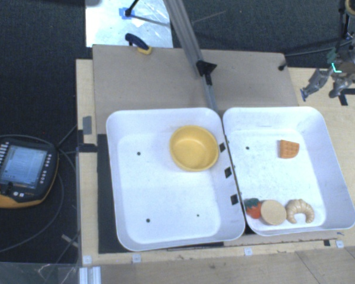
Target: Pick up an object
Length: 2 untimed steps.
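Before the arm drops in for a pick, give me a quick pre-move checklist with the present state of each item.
1. Hand outside both bins, beyond the right bin's far corner: ok.
2. Nothing between its fingers: ok.
3. Waffle piece lies alone, room around it: ok.
4. Croissant, round biscuit and red-green item crowd together at the near wall: not ok for a clean grasp.
5. Yellow bowl upright in left bin: ok.
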Motion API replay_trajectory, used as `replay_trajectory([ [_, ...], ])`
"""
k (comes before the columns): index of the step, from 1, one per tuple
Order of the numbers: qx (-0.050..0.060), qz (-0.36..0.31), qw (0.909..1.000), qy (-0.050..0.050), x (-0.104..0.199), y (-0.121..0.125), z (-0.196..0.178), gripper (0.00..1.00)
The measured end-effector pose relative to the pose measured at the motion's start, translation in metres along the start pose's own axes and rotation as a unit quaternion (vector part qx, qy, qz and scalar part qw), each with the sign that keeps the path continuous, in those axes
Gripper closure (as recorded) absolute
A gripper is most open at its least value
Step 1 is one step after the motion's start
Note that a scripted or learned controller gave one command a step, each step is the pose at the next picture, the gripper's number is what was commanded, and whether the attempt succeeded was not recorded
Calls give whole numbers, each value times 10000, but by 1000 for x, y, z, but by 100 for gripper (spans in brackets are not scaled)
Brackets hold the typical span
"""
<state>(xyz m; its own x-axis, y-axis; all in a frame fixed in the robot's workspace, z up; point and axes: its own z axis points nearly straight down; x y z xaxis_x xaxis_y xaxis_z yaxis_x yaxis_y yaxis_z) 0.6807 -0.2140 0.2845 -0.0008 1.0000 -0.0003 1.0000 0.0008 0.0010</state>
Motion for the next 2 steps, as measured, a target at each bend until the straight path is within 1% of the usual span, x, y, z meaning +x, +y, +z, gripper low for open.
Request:
replay_trajectory([
  [1, 0, 0, 10000, 0, 0, 0, 0, 0],
  [2, 14, -1, 10000, 4, 5, 2, 43, 0],
])
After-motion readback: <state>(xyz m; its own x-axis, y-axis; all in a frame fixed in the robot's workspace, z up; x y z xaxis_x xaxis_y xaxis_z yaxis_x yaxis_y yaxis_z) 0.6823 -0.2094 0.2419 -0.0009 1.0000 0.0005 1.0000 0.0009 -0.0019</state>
